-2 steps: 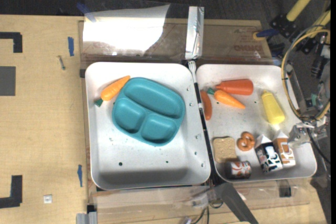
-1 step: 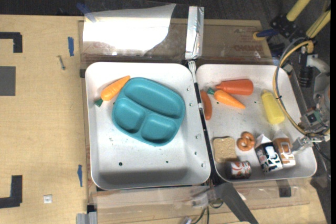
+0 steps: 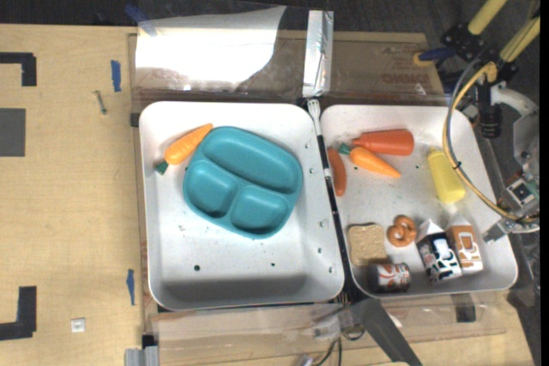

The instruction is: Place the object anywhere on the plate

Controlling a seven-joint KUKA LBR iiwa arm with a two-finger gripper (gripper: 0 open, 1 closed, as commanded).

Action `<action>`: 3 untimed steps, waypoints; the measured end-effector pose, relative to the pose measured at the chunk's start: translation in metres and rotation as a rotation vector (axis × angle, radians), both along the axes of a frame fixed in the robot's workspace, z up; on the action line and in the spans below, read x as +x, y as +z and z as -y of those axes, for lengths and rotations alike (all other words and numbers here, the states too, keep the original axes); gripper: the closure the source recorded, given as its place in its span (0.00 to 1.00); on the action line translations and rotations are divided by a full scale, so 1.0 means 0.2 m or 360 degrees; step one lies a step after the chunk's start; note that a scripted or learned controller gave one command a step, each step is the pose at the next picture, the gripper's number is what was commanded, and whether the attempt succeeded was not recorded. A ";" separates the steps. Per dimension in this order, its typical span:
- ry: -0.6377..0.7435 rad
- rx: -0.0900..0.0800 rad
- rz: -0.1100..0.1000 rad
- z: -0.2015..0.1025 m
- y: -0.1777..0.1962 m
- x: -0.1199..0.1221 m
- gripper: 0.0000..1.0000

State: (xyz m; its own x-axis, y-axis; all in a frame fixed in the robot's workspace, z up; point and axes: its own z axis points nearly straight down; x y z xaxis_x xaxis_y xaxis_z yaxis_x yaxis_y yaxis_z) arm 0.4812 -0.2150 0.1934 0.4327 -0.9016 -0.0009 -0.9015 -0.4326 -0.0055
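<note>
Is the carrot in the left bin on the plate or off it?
Off. The carrot lies on the bin floor, against the plate's upper-left edge.

Light falls evenly from above and the frame is bright through its middle. The strongest glare sits on the clear plastic sheet (image 3: 210,47) at upper centre, washed almost white, and on the strip of silver tape (image 3: 318,54) beside it. The two shallow white bins (image 3: 163,270) read slightly overexposed, with soft grey shading along the near wall of the left one. The teal divided plate (image 3: 243,179) throws a faint, short shadow toward the lower right. The dark floor along the top edge is dim and grainy. Overall sharpness is modest; small labels at lower right are blurred.
</note>
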 end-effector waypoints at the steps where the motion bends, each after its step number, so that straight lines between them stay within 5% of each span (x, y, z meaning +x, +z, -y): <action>1: 0.0733 0.0000 -0.0003 -0.01 -0.02 0.00 1.00; 2: 0.1417 -0.0014 0.0000 0.02 -0.33 0.04 1.00; 3: 0.1470 -0.0004 0.0001 0.03 -0.25 0.05 1.00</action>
